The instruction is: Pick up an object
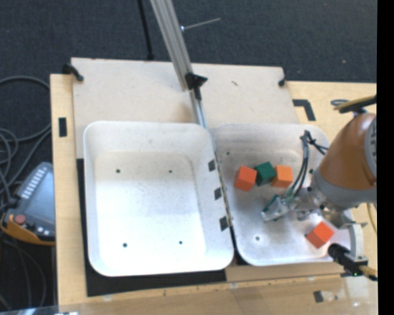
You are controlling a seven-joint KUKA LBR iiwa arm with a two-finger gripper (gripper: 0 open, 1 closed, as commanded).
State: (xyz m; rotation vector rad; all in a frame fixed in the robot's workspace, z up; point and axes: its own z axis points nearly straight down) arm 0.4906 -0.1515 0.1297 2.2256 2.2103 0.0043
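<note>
Hovering claw (274, 209) mid right bin (249, 251) | grip state unclear | orange cube (320, 234) near rim

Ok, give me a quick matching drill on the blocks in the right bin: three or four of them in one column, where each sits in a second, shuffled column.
Blocks:
1. green block
2. larger orange block
3. smaller orange block
4. red-orange block

Places:
A. apart from the others, near the right bin's front right corner
B. left end of the cluster of three
C. middle of the cluster, at its back
D. right end of the cluster

Pairs: 1-C, 2-B, 3-D, 4-A
</note>
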